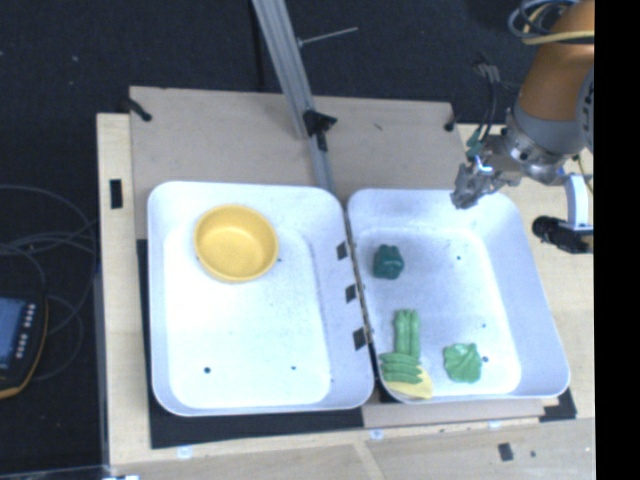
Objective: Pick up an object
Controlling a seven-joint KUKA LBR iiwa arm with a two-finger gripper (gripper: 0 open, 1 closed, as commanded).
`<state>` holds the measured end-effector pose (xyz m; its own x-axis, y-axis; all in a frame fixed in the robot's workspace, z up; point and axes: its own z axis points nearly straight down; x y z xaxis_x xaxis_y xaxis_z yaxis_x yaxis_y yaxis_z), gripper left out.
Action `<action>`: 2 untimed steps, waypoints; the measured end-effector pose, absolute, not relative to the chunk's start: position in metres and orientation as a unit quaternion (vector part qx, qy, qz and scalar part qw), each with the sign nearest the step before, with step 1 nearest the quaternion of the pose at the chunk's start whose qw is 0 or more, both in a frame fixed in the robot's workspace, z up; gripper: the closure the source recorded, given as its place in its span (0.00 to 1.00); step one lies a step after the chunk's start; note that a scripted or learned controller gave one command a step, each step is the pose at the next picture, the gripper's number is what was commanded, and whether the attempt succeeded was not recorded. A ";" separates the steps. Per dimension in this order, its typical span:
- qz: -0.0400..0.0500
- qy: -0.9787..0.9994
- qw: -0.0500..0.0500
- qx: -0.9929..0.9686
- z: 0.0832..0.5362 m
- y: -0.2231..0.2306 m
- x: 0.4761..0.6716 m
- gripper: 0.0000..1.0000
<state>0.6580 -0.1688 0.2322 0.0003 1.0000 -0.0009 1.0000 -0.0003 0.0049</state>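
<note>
The right bin (500,258) holds three small things. A dark green lump (388,262) sits near its left wall. A green and yellow toy (405,353) lies at the front. A light green leafy piece (462,362) rests to the right of that toy. My gripper (468,194) hangs over the right bin's back edge, well away from all three objects, and nothing shows between its fingertips. The left bin (250,348) holds a yellow bowl (236,243) in its back left part.
A slanted metal rail (290,68) runs from the top of the view down to the gap between the bins. The bench (230,128) lies bare behind the bins. A cable and a black handheld unit (18,338) sit off the bench at the left.
</note>
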 end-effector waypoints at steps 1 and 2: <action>0.002 0.707 0.002 0.707 0.285 -0.170 0.659 1.00; 0.000 0.708 0.000 0.706 0.271 -0.113 0.653 1.00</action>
